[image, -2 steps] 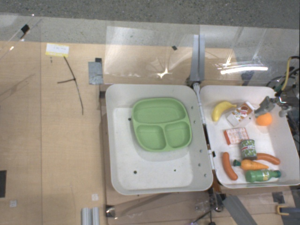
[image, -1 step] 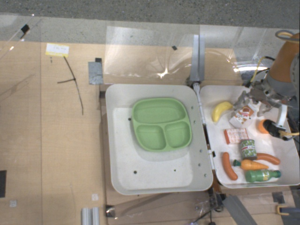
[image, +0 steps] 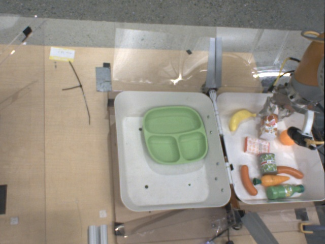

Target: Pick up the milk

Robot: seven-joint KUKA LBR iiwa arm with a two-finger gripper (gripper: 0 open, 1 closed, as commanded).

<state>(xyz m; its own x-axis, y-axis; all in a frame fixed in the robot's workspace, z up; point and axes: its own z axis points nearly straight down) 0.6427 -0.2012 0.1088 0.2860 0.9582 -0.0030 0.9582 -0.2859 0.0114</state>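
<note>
A green divided plate (image: pixel 175 134) lies in the left bin (image: pixel 127 151); a banana (image: pixel 239 119) in the right.

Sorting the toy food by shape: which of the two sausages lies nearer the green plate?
The sausage near the right bin's left wall, lying almost lengthwise up the bin; the other sausage lies crosswise, farther right, above the carrot.

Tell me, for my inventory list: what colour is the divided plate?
Light green plate, clear in the camera view.

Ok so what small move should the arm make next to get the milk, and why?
Probably a short descent straight down onto the milk. The hand sits right above the carton's top in the right bin, and the banana and orange lie close on either side, so sideways travel looks risky.
</note>
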